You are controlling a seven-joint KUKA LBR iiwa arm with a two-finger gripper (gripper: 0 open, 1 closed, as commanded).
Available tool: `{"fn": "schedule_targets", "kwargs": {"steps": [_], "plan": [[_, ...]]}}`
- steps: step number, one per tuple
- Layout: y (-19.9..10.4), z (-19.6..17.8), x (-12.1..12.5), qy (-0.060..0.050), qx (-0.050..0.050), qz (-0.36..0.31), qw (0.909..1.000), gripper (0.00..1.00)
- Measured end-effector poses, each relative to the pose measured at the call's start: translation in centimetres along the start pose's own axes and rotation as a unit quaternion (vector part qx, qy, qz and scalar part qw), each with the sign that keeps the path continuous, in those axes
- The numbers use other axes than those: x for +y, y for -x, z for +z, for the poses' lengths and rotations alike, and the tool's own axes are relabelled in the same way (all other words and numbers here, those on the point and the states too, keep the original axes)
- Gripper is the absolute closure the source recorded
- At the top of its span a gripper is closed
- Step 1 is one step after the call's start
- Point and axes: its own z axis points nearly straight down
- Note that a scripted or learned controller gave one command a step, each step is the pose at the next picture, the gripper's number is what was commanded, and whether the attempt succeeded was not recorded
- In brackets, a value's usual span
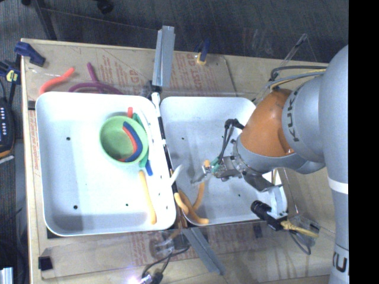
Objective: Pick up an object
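Where the counter edge lies nearest the camera: black cables (155, 265) and a grey strut (204, 250) sit on the brown board of the counter (112, 250).
Orange pieces: two curved, banana-like orange-yellow things (190, 209) lie at the near-left corner of the right bin (198, 111), one along the rim, the other rising toward the gripper.
Gripper: the gripper (207, 169) is low inside the right bin, over its middle; a small orange-and-white bit sits at its tip, but whether anything is between the fingers cannot be told, nor how wide they stand.
White piece: a small pale wedge (175, 171) lies just left of the gripper, by the wall between the bins.
Arm: grey, with an orange band (269, 129); the letters "KUK" read on the grey shell just right of it.
Left bin (65, 176): a green bowl (121, 138) holds red and blue curved pieces; a yellow stick (148, 197) and a short blue piece (148, 167) lie beside it, near the right wall.
Far counter: an orange strip (56, 80) and a purple loop (95, 86) lie behind the left bin; red print on the board is too faint to read.
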Motion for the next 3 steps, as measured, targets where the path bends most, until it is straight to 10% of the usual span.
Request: {"fn": "schedule_targets", "kwargs": {"steps": [1,2,3], "plan": [[-3.0,2.7,0.0,0.005,-0.001,0.035,0.9994,0.00],[-3.0,1.7,0.0,0.004,-0.001,0.033,0.9995,1.00],[-7.8,-7.2,-0.3,0.003,0.002,0.156,0.9878,1.00]]}}
